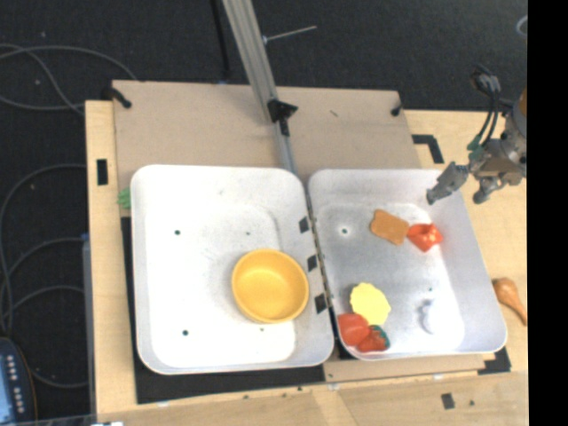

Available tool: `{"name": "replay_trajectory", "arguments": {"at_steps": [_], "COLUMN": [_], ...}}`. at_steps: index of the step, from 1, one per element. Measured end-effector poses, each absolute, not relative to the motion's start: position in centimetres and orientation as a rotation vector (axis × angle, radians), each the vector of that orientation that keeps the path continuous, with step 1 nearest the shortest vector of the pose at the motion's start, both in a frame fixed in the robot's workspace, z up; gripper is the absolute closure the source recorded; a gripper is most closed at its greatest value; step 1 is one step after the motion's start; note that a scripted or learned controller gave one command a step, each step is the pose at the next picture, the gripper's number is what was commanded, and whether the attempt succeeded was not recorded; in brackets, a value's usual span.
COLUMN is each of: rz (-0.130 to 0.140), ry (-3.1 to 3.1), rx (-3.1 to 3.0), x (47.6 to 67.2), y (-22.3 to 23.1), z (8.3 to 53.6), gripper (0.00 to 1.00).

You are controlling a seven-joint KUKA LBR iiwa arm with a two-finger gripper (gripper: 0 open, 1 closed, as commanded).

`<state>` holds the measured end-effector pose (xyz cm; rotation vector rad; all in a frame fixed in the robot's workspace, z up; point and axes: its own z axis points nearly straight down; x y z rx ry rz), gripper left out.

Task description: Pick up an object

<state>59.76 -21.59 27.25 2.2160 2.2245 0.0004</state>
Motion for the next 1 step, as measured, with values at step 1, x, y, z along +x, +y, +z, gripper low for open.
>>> {"name": "replay_trajectory", "arguments": {"at_steps": [1], "rz": [-0.001], "ry": [2.225], "rx": [2.215], "x": [59.75], "y": [-21.61], "z": [27.27], "gripper": [0.0]}}
